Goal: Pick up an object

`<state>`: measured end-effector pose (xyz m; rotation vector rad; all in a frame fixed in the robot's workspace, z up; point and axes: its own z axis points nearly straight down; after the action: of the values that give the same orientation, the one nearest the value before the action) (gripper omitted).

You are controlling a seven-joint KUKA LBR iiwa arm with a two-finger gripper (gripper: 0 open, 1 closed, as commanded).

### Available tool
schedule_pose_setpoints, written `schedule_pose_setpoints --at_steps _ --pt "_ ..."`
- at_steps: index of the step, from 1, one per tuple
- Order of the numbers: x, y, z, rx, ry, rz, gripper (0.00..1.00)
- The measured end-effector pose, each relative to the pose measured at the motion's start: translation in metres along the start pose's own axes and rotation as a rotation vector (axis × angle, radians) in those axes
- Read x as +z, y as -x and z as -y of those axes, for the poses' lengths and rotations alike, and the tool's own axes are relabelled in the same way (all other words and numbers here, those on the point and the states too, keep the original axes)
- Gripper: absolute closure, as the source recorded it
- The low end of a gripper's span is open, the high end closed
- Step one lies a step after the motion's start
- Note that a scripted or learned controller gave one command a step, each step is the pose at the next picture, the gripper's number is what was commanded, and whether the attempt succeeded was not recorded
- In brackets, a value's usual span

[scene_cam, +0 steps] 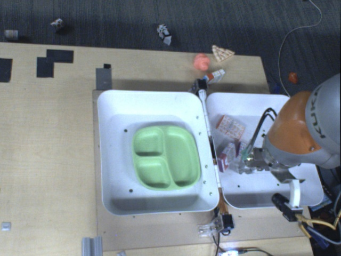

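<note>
I have the claw (241,163) low in the right bin (314,193), down among the small packets (230,127) by its left wall. How far it is open, or what it grips, I cannot tell. Judged: grasp step; next, close and lift straight. A green divided tray (166,156) lies in the left bin (114,111). Pale wooden counter (48,159); dark carpet (106,9) beyond its far edge, with scattered bits.

green tray (166,156), white bins (106,143), pink ball (201,62)

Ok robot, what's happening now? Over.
Gripper low in right bin, among small packets. Grasp unconfirmed. Green tray in left bin.
</note>
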<state>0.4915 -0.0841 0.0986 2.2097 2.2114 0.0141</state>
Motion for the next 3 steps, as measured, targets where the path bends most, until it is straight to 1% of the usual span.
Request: schedule_pose_setpoints --at_steps 1,2,3 --pt "-0.023 0.065 -0.05 -0.001 -0.013 -0.003 1.0" --pt "-0.022 0.065 -0.05 -0.001 -0.014 -0.004 0.0" --pt "0.012 0.024 0.003 0.001 -0.008 -0.002 0.0"
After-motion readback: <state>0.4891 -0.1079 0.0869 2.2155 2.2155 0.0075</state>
